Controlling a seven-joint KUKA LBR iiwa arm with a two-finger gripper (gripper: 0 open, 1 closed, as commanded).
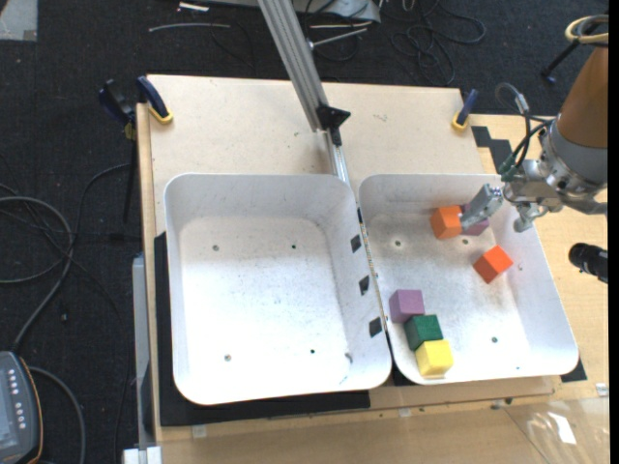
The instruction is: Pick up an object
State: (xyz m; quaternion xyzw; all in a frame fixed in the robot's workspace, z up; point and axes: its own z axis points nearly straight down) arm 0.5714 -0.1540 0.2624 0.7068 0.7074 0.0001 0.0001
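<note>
The right bin [542,303] holds several small blocks. An orange block [446,221] lies near its back, with a small purple piece [476,227] just right of it. A red-orange block [493,263] sits further to the right. Along the bin's left side a purple block [406,304], a green block [423,330] and a yellow block [434,357] lie in a row toward the front. My gripper [503,212] hangs over the back right of this bin, open, nothing between its fingers. One fingertip [481,205] is just above the purple piece, right beside the orange block.
The left bin [193,220] stands beside the right one, their rims meeting in the middle. A slanted metal rail [295,56] runs from the back down to the divide. Clamps sit on the bench's back corners [155,104].
</note>
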